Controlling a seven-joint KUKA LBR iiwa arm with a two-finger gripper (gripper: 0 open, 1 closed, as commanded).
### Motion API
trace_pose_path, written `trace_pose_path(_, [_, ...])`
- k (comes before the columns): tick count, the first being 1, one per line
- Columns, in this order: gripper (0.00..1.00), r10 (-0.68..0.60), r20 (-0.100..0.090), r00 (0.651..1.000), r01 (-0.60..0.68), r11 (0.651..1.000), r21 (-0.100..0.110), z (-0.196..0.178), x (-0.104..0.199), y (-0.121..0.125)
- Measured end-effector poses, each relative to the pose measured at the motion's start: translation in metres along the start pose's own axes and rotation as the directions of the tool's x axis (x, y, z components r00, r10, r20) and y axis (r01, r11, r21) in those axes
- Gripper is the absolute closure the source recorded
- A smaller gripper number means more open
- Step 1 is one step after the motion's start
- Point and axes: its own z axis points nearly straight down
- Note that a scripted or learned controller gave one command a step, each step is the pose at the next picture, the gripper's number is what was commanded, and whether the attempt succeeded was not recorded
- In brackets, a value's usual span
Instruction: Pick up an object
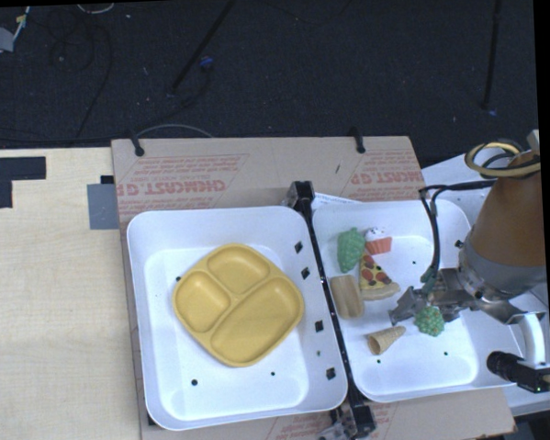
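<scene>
while the arm (515, 234) reaches in from the right over the right bin (458, 370), most of what could go wrong comes from crowding. left bin (158, 267) bears just the yellow divided plate (238, 302), well apart from the action, so no trouble there.

right bin is where the pickable stuff lies: a green leafy piece (351, 248) near the top w/ a small red-and-white cupcake toy (378, 242) just beside it, a pizza slice (376, 279) below them, a tan bread-like block (346, 296) touching or nearly touching the slice, an ice cream cone (385, 338) lower down, and a small green broccoli-like piece (431, 321) right at the gripper (425, 306).

gripper sits low in the bin, dark fingers pointing left, broccoli piece tucked against the underside. whether the fingers are spread, pressed together or pinching the broccoli: can't tell, the dark metal blurs together and the piece may just lie beside them.

risks, my read: if the broccoli is only nudged, not pinched, it rolls off toward the cone on lift. it's small and lumpy, so prob. a poor grip surface. a closing or sweeping move could also shove the cone or pizza slice, since both are near the fingertips.
</scene>
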Motion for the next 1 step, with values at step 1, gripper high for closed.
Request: trace_pose_path(1, [0.00, -0.003, 0.002, 1.000, 0.003, 1.000, -0.012, -0.0055, 0.0000, 0.0029])
